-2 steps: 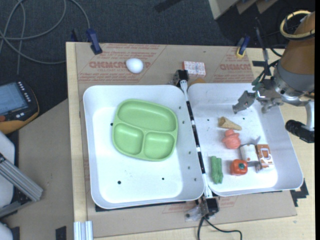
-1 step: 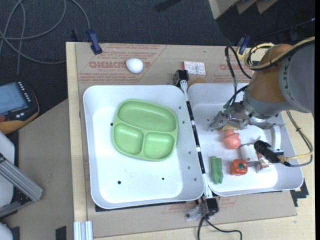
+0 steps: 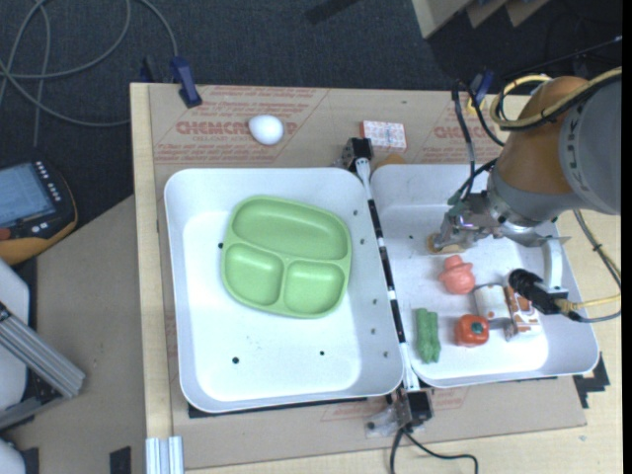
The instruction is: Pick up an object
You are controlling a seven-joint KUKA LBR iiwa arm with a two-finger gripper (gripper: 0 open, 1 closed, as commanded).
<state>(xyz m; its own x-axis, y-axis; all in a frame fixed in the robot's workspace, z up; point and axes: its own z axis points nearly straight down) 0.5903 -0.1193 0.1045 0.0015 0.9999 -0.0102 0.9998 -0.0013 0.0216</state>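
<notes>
Over the right white bin's (image 3: pixel 420 191) far half hangs my two-finger gripper (image 3: pixel 456 227); its state I cannot tell. Just toward the bin's near edge lies a pink rounded plastic toy (image 3: pixel 456 275), apart from it.

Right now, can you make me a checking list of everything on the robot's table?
Surface: cardboard-covered bench bearing the left bin and the right bin.
Job's things: in the right bin, a pink toy, an orange toy with a green top, a green toy and a small white block.
Clutter: green divided plate in the left bin; white egg-shaped thing and a pink-and-white patterned packet on the bench.
Tool: tool low over the right bin, above the pink toy; nothing seen between its fingers.
Cables: grey cable looped on the floor; yellow cable on the arm.
Surroundings: dark carpet, handheld screen at left.
</notes>
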